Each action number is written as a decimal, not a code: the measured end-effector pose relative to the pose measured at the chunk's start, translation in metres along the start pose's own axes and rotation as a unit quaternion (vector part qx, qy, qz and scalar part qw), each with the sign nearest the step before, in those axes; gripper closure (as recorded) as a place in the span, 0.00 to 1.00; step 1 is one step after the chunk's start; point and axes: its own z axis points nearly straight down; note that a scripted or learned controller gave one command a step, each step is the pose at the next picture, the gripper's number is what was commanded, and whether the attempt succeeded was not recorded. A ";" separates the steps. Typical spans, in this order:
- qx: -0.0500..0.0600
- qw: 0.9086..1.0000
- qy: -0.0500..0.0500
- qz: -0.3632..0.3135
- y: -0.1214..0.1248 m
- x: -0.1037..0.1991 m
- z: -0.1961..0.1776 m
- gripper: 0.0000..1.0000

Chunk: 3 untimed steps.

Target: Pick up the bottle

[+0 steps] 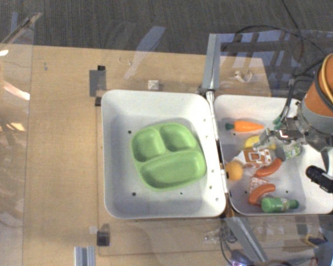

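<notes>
The bottle (276, 204) is small and green and lies on its side near the front edge of the right bin (313, 198). My gripper (284, 140) hangs over the middle of that bin, above a cluster of toy food and well behind the bottle. It is not touching the bottle. The grey arm with its orange band (328, 87) comes in from the right and hides part of the bin's far right side.
The right bin also holds a carrot (247, 127), a yellow piece (252, 143), a small carton (257, 157), two red sausages (268, 168) (261, 192) and an orange ball (234, 170). A green divided plate (167, 155) lies in the left bin (114, 193).
</notes>
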 end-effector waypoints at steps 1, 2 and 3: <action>0.000 0.996 -0.001 0.084 0.049 -0.054 0.052 0.00; -0.009 0.971 0.001 0.239 0.053 0.011 0.097 0.00; -0.006 0.887 0.000 0.462 0.094 0.050 0.097 0.00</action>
